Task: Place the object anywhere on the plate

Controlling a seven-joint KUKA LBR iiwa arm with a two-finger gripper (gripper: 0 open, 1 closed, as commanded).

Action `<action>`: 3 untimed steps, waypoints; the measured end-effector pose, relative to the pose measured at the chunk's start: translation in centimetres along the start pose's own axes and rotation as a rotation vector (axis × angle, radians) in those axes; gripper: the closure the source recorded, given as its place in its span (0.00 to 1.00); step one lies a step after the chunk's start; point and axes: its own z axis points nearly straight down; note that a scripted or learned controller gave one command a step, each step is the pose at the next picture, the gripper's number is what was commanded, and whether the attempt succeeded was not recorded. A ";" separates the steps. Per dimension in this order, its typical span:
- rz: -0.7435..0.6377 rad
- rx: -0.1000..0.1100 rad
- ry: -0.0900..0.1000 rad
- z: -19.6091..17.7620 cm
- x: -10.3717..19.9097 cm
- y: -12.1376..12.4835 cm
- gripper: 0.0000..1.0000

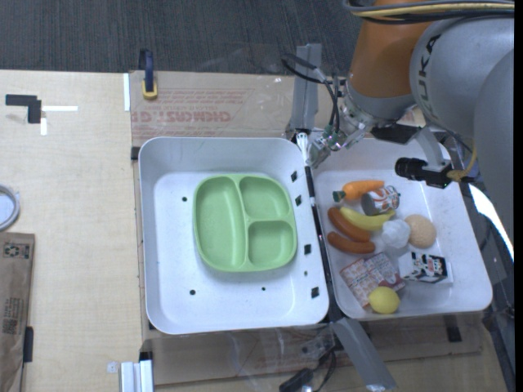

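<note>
Between the two shallow white bins, at the far end of their shared wall, hangs the arm's hand point(333, 140), a small tangle of metal and wires under the grey arm point(458, 64) with its orange band; whether its fingers are apart or together cannot be told, and nothing is seen between them.

Left of that hand, in the left white bin point(163, 243), lies the pale green plastic plate with three compartments point(244, 221), near the bin's middle and flat on its floor. Its compartments hold nothing.

Right of and nearer than the hand, the right white bin point(470, 288) carries a loose heap of toy food. An orange carrot point(362, 189) lies closest to the hand, with a yellow banana point(364, 217) just beyond it and a small grey and red packet point(379, 201) touching both. Two reddish-brown sausages point(350, 233) lie beside the banana on the plate's side. Further from the hand are a white crumpled lump point(396, 233), a tan round bread roll point(422, 230), a black and white small carton point(429, 267), a pink printed flat packet point(369, 273) and a yellow lemon point(384, 300), the lemon being furthest away, near the bin's front rim.

Both bins stand on a light wooden counter point(65, 219).
</note>
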 end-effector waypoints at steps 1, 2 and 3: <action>-0.238 -0.001 -0.002 -0.1 -6.4 -6.7 1.00; -0.385 -0.003 -0.003 3.9 -9.0 -5.9 1.00; -0.499 -0.003 -0.004 -4.7 -6.5 -4.8 1.00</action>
